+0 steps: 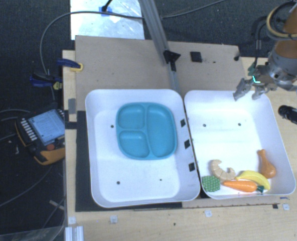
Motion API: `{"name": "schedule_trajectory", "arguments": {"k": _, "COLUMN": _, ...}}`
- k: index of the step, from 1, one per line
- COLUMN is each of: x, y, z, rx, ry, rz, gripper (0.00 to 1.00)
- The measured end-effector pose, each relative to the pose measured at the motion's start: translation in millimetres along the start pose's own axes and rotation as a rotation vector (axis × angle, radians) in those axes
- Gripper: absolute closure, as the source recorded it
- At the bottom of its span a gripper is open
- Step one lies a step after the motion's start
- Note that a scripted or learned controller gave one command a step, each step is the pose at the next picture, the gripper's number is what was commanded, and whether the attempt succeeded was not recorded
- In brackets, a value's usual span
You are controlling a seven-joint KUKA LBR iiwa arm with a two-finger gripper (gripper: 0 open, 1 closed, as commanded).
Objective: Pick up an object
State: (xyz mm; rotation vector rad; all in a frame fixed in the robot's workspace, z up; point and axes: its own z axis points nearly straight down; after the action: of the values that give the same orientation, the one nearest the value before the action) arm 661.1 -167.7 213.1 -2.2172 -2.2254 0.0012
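My gripper (249, 91) hangs open over the far right corner of the right bin (224, 114), with nothing between its two spread fingers. Toy foods lie clustered at the bin's near edge, far from the gripper: a brown drumstick (266, 164), a yellow banana (254, 177), an orange carrot (240, 186), a tan shrimp-like piece (221, 169) and a green piece (211, 183).
A blue divided plate (146, 130) lies in the left bin (103, 185). A metal pole (156, 24) slants across the back board. A small handheld device (42, 134) and cables lie off the bench at the left.
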Motion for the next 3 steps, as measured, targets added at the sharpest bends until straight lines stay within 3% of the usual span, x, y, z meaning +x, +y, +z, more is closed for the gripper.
{"name": "schedule_trajectory", "arguments": {"k": 1, "x": 0, "y": 1, "z": -1, "rx": -0.003, "ry": 0.000, "rz": 0.000, "gripper": 0.00}}
{"name": "schedule_trajectory", "arguments": {"k": 3, "x": 5, "y": 4, "z": 122, "rx": 0.002, "ry": 0.001, "rz": -0.003, "gripper": 0.00}}
